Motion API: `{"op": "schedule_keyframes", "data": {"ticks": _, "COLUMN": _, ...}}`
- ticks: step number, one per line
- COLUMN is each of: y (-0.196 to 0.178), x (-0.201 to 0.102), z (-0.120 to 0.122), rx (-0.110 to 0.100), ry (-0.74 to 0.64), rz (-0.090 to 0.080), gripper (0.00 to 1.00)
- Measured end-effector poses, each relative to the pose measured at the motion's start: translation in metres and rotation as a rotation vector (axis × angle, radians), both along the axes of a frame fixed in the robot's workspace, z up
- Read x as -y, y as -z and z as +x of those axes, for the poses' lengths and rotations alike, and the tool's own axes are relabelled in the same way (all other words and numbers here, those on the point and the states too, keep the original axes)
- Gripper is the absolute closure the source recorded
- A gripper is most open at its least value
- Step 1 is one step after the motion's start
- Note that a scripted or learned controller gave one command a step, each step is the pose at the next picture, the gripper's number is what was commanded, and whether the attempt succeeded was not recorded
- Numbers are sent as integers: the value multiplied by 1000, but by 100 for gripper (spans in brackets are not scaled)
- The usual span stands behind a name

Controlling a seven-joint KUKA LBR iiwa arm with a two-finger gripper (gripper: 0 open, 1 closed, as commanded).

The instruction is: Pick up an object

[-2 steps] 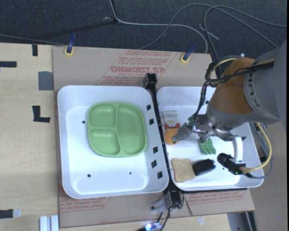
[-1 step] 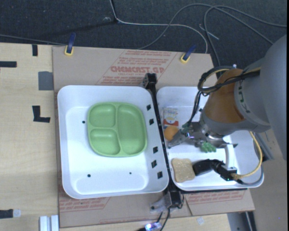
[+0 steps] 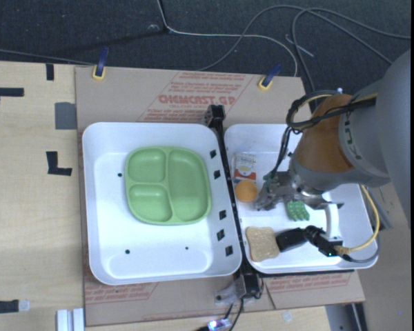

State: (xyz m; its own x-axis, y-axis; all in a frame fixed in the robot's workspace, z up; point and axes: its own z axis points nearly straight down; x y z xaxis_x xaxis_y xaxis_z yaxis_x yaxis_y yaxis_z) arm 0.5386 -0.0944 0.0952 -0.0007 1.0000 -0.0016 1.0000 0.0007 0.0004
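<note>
Presently in approach phase, gripper [image 3: 267,197] low in right bin [image 3: 259,138], just beside orange object [image 3: 245,192]; opening unreadable. Next: centre over it, close, lift.

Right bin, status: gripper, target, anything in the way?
Gripper low in right bin, beside orange ball. No grasp visible. Green piece and tan sponge close by.

Dark carpet [image 3: 55,12], loose cables [image 3: 168,28], pale wooden bench [image 3: 27,219], printed cardboard sheet [image 3: 145,95], yellow clamps [image 3: 99,71]
</note>
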Motion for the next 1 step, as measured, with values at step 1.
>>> {"op": "schedule_keyframes", "data": {"ticks": 1, "y": -54, "x": 1, "z": 11, "rx": 2, "ry": 0, "rz": 1, "gripper": 100}}
